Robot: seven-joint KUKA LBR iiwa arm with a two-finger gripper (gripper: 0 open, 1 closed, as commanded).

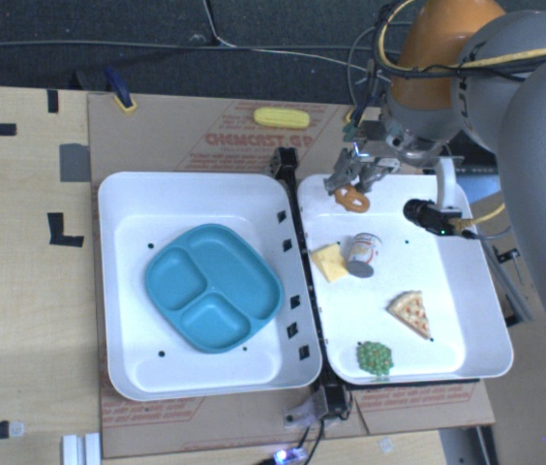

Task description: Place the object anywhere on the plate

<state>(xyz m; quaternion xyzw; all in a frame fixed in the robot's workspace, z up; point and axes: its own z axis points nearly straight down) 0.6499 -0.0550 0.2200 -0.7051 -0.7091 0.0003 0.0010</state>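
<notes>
A blue three-compartment plate [213, 287] lies in the left white bin [118, 211]. My gripper [349, 191] hangs over the far left corner of the right bin [476, 298], next to the divider between the bins. Its fingers are shut on a small brown pretzel-shaped ring [353, 201], which sticks out just below the fingertips. The plate lies well to the left of the gripper and nearer the camera.
The right bin also holds a yellow cheese wedge [328, 262], a small tin can [361, 253] on its side, a pizza slice [409, 312] and a green broccoli piece [375, 357]. A yellow banana-like item [281, 117] lies on the cardboard behind the bins.
</notes>
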